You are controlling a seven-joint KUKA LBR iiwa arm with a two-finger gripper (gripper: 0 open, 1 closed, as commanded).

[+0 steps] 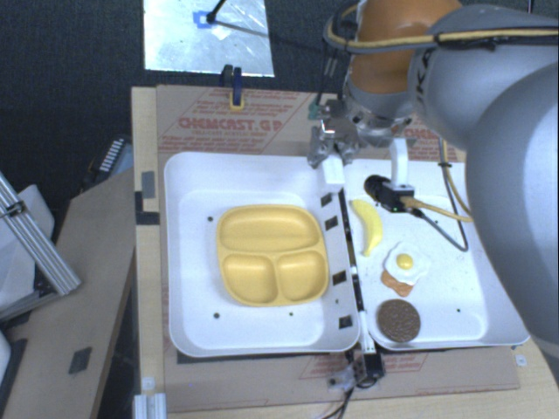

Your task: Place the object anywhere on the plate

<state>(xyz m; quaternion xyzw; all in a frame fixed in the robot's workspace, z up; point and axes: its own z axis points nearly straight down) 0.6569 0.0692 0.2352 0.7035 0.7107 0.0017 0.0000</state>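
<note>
A yellow plate [266,256] with three compartments lies in the middle of the left bin [188,234]. In the right bin [463,299] a yellow banana [370,225] lies close to the divider. Below it is a fried egg [405,263] on a piece of toast [389,279], and a brown round patty [399,319] lies near the front. My gripper [330,154] hangs over the far end of the divider between the bins, above and behind the banana. Nothing shows in its grasp.
The bins rest on a cardboard sheet [227,122]. The divider between them bears several black clips [332,225]. A shiny square panel [208,23] lies beyond the bench. The arm's bulk covers the right bin's far right corner.
</note>
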